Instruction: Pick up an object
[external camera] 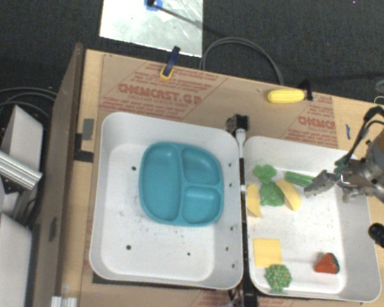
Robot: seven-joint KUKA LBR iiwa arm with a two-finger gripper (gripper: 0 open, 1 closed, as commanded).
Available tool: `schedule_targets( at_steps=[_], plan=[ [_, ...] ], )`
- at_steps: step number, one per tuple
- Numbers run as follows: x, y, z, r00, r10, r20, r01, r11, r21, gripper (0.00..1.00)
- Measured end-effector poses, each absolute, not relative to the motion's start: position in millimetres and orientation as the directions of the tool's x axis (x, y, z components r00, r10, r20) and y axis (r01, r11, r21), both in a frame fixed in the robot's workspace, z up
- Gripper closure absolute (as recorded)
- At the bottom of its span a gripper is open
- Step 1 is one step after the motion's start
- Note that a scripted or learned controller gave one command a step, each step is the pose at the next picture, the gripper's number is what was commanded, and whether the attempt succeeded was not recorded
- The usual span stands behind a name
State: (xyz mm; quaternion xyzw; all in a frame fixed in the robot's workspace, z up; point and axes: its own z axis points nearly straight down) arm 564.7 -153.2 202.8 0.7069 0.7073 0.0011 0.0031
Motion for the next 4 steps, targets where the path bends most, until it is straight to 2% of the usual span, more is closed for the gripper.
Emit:
schedule_targets(
  at_steps=[1, 2, 3, 4],
  plan=[
    [616.7, -130.9, 130.6, -0.007, 1.000, -0.001, 1.000, 0.007, 0.006, 0.00],
    [611.8, -125.2, 96.4, -0.004, 1.000, 0.000, 1.000, 0.004, 0.000, 0.00],
    [613.6, -98.3, 140.2, -0.007, 1.000, 0.001, 1.000, 0.007, 0.005, 0.00],
    [619.6, -88.7, 103.8, -0.006, 1.000, 0.000, 1.000, 0.006, 0.001, 0.00]
  ],
)
